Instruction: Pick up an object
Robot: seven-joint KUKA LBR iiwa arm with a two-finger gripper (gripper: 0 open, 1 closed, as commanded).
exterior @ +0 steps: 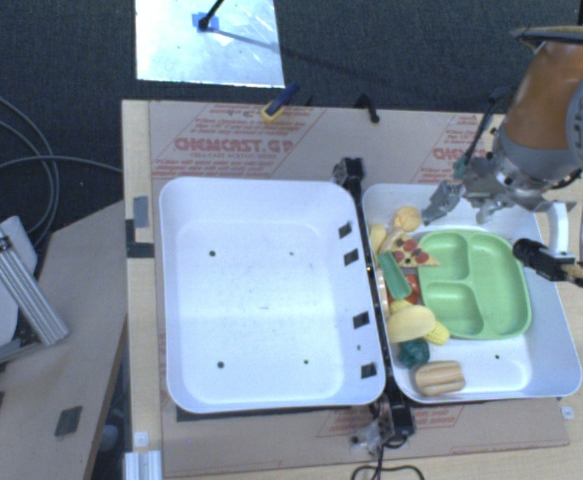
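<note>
While the gripper (pixel 449 200) hangs at the far edge of the right bin (pixel 556 363), its 2 fingers sit spread apart with nothing between them; the grey arm (pixel 561 98) with its orange band fills the upper right. Below and just beside the gripper lies the clutter to pick from: a green divided tray (pixel 476 283) with 3 compartments, pale and glossy, lying flat across the middle of the right bin; along the bin's left wall runs a crowded column of toy food, a small yellow piece (pixel 407 218) at the far end, a pizza slice (pixel 412 257) with red dots touching the tray's near-left corner, a dark green strip (pixel 395 280) under it, a yellow banana-like piece (pixel 412 322) lower down, a teal lump (pixel 413 351) just beside that, and a tan bread roll (pixel 438 377) nearest the camera; the left bin (pixel 261 298) is white with a few dark specks; both bins rest on a brown board (pixel 241 138) printed in red lettering; beyond it a shiny square sheet (pixel 209 26) lies on dark carpet (pixel 51 48), with cables (pixel 16 183) looping at left.
</note>
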